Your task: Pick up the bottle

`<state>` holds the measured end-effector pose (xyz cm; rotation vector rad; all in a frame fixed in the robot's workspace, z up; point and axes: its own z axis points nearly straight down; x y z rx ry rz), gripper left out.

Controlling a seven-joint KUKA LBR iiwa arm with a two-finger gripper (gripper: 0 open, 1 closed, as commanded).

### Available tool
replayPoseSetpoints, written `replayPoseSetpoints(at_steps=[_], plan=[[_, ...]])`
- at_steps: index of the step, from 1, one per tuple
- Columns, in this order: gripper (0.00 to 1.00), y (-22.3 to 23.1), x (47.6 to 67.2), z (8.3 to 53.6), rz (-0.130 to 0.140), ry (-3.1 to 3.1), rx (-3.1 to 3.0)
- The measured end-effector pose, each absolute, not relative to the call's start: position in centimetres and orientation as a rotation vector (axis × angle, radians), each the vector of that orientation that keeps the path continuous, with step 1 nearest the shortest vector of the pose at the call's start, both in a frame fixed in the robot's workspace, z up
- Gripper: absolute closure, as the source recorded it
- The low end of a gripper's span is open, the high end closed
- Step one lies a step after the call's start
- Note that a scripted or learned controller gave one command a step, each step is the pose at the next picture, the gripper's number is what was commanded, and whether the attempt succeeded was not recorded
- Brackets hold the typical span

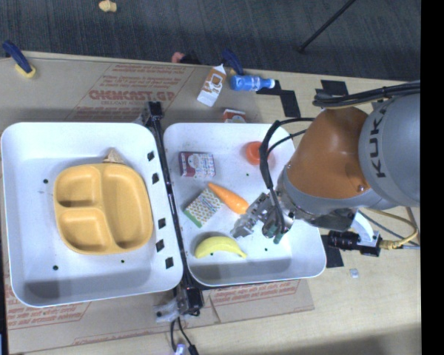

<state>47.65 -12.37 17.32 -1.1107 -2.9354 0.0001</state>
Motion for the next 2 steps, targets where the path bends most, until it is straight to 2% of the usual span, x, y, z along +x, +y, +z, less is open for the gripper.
replayPoseSetpoints(at_steps=[1, 2], plan=[[1.00, -18.7, 47.7, 21.2, 0.001, -3.068, -0.677], [1.00, -9.9, 48.0, 18.0, 0.000, -3.109, -0.439]])
